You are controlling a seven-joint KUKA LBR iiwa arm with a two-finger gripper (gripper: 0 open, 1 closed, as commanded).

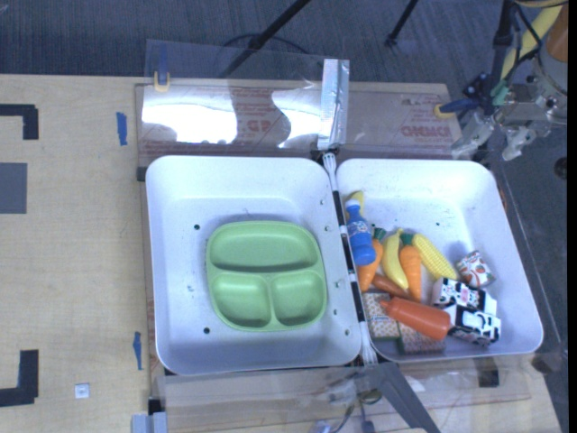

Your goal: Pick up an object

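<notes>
I see the pincer (505, 126) up at the far right, outside the right bin (424, 183). That bin holds a blue bottle (360, 238), carrot (410, 265), corn (435, 256) and banana (392, 258). A green divided tray (267, 274) sits in the left bin (180, 197).

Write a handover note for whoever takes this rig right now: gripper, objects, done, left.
Gripper: beyond the right white bin's far right corner, above the bench; nothing between its fingers.
Objects: toy foods piled in the right bin's near half, including a blue bottle, yellow corn cob, orange carrot and black-and-white carton.
Left white bin: green divided plate.
Done: nothing picked.
Left: descend, grasp one object, lift.
</notes>
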